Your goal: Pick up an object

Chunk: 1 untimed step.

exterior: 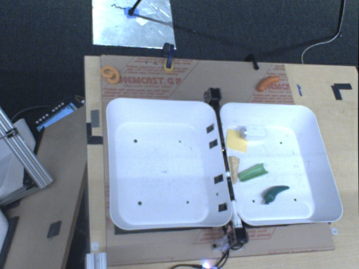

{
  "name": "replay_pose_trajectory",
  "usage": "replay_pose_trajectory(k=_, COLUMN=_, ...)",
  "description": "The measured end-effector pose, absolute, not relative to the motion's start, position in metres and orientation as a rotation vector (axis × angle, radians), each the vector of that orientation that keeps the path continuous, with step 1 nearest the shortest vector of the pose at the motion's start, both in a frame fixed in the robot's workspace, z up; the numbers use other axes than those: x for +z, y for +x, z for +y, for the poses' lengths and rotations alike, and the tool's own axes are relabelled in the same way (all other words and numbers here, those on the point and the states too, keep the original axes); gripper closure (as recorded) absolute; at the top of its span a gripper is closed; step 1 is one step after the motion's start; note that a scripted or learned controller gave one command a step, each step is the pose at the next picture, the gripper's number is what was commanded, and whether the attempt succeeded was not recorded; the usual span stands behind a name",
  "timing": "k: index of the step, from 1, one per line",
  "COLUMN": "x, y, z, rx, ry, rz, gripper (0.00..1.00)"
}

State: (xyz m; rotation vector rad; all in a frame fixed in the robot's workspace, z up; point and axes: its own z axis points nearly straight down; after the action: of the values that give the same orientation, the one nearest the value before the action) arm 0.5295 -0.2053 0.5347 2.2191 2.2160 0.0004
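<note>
Camera view gives us the right bin (314,150) holding a yellow block (236,140), a green pepper (252,172) and a dark teal pepper (275,193); we cannot tell the gripper's state.

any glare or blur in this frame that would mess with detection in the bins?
Camera view: lighting even and soft, shadows faint; white bins bright, so the clear item nearly vanishes against the right bin; strong glare on the foil sheet above the bench; overall slightly soft, green pepper and yellow block still distinct.
</note>
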Motion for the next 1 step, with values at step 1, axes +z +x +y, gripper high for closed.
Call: replay_pose_trajectory(k=1, x=0.5361, y=0.485, z=-0.1688, rx=0.004, ry=2.214, rz=2.225, gripper=1.0)
